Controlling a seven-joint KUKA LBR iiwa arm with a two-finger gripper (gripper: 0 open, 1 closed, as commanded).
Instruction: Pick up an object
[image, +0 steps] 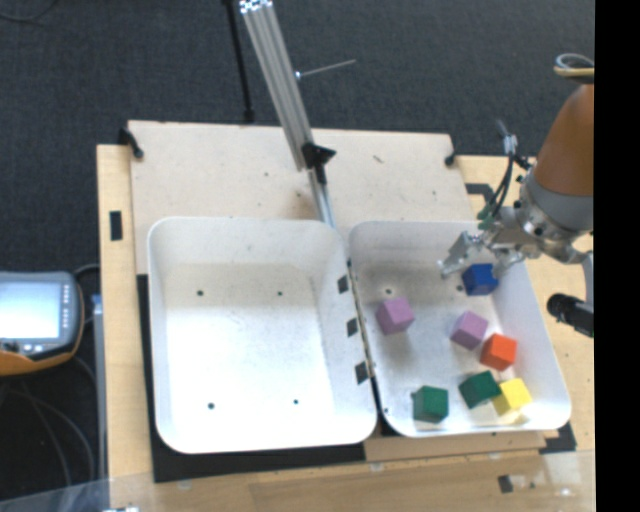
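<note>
From my seat the tabletop (250, 160) takes up most of the frame, a pale board with two white bins on it. The left bin (170, 300) sits in the centre-left; the right bin (400, 245) sits centre-right and carries all the blocks. The arm (565, 150) comes in from the upper right of the frame, and a slanted aluminium rail (285, 90) runs down from the top centre to the seam between the bins.

The claw (478, 255) hangs over the upper right part of the right bin, and directly under it sits the blue block (480, 279), partly covered by the metal. I cannot tell how wide the claw stands, nor whether it has any grip on that block; the block may simply lie beneath it.

Smaller things next: a purple block (395, 314) near the middle of the right bin, a second purple block (469, 329) to its right, an orange block (499, 351) just beside that one, then toward the lower right a dark green block (479, 388) touching a yellow block (514, 395), and another green block (431, 403) at the bottom.

I judge the blue block to be the target, since it is nearest. To do this well I would square the claw to two flat faces, centre it over the block, descend fully, close firmly, and lift straight up, minding the bin wall close on the right.
</note>
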